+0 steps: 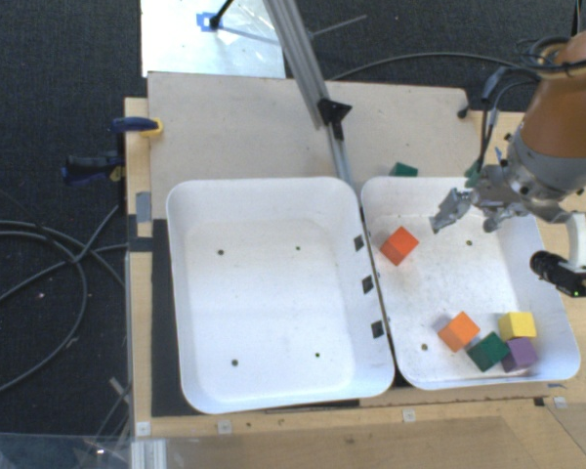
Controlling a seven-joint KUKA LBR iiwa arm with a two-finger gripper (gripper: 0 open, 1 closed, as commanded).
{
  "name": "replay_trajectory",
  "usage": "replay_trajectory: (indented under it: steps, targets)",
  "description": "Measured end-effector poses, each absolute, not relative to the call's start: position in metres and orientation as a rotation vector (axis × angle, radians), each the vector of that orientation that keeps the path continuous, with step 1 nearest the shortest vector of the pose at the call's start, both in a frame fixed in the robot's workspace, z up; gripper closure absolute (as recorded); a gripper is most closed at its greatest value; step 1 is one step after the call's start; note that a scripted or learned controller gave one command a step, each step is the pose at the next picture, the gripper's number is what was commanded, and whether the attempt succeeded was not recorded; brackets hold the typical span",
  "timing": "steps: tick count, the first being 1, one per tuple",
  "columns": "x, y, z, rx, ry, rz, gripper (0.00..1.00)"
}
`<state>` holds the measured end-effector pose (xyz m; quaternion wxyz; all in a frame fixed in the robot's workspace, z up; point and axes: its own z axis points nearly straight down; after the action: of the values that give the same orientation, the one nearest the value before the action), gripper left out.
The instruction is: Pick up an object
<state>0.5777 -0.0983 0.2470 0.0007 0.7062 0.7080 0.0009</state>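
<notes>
In the right bin [527,262] an orange cube [399,245] lies alone near the left wall. A second orange cube [458,330], a green cube [486,351], a yellow cube [517,325] and a purple cube [520,354] cluster at the front right. My gripper [469,219] hangs over the back of the right bin, to the right of and behind the lone orange cube. Its fingers are spread open with nothing between them.
The left bin [186,262] sits beside the right one, with black clips [367,283] along their shared wall. A small green block [402,170] lies on the bench behind the right bin. A metal pole [303,57] slants down to the bins' back edge.
</notes>
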Motion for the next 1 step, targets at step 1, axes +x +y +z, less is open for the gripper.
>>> replay_trajectory:
  steps: [1]
  targets:
    - [0.5786,-0.0984,0.2582,2.213,2.225,0.007,1.00]
